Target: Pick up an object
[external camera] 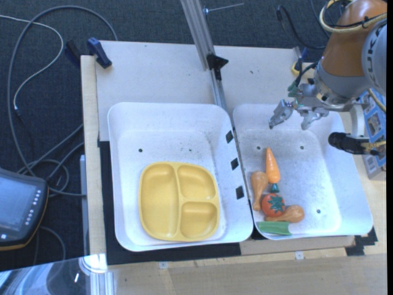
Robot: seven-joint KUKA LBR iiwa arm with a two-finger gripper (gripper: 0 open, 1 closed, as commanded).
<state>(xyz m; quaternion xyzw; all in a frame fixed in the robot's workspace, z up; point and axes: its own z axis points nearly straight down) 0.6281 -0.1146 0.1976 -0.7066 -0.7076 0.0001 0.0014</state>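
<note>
arm (359, 35) cut off at right edge; monitor (18, 211) cropped at left.

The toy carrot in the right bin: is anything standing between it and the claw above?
Nothing visible does. The claw hangs over the far part of the right bin, and bare bin floor lies between it and the toy carrot. The other toys sit nearer the camera.

A pale wooden bench (159, 66) stands on dark carpet (43, 85) strewn with looping grey cables (24, 35), a metal post (196, 17) rising from its back edge, a blue clamp (99, 52) at its corner, and a dark screen (18, 208) lying beside it.
</note>
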